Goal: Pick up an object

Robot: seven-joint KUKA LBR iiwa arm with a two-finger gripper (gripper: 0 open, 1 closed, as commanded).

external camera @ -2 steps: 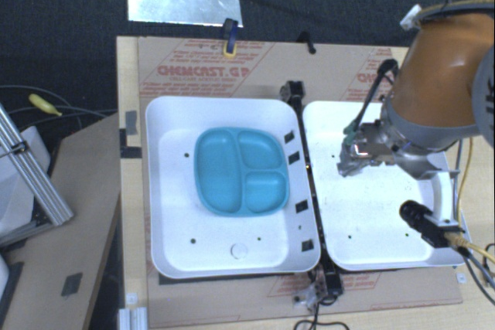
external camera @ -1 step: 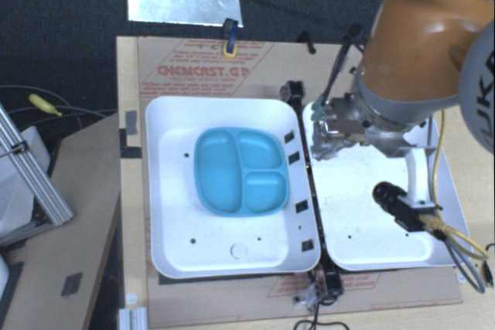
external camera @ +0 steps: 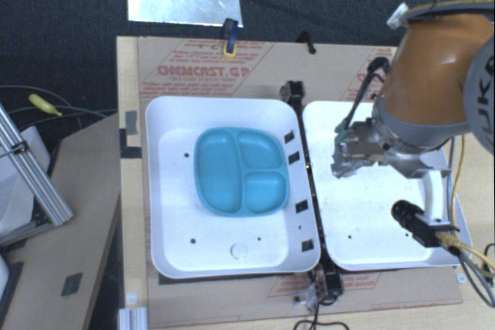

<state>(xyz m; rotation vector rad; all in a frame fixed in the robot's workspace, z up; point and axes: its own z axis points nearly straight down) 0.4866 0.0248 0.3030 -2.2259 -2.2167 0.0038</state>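
Bulky orange-banded arm [external camera: 441,73], metallic gripper [external camera: 344,158], glossy blue divided plate [external camera: 240,170]

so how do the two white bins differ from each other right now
The left bin holds a blue divided plate near its middle; the right bin shows no such plate on its bare floor. The left bin lies open to the camera, while the arm and gripper hang over the right bin and hide part of it. Both are shallow, white and rounded at the corners, set side by side.
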